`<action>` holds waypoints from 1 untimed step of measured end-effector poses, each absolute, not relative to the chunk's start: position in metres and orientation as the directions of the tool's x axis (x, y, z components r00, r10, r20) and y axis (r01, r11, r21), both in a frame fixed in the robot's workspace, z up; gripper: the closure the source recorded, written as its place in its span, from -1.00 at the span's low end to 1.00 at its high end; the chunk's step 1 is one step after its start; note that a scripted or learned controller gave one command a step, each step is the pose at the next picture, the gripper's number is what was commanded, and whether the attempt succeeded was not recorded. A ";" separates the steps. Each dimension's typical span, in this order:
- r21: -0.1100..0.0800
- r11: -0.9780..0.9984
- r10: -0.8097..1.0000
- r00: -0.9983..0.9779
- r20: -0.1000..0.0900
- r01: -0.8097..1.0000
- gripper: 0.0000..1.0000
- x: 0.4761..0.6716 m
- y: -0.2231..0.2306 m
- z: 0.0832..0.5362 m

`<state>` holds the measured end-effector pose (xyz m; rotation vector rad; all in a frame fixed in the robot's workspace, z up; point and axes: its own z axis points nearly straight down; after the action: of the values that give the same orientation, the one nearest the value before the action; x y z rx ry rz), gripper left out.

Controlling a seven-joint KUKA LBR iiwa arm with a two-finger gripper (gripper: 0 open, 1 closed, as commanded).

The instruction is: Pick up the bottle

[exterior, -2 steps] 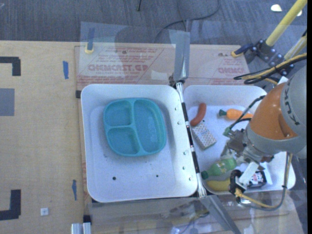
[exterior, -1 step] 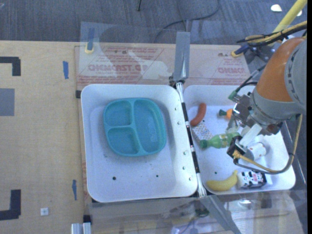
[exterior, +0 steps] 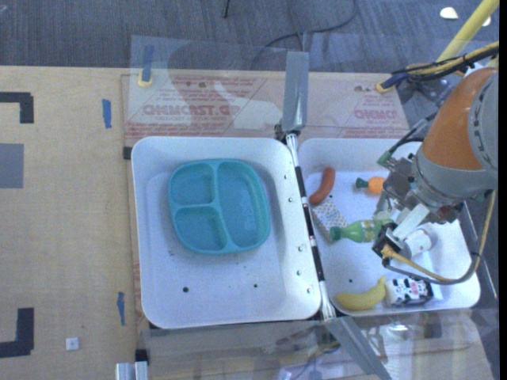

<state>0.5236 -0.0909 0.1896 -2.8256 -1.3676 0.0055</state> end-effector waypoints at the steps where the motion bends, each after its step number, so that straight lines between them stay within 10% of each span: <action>1: -0.001 -0.811 0.585 0.811 -0.002 0.585 1.00 0.515 -0.116 0.253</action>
<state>0.5147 -0.1158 0.2529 -2.9888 -0.9662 0.0037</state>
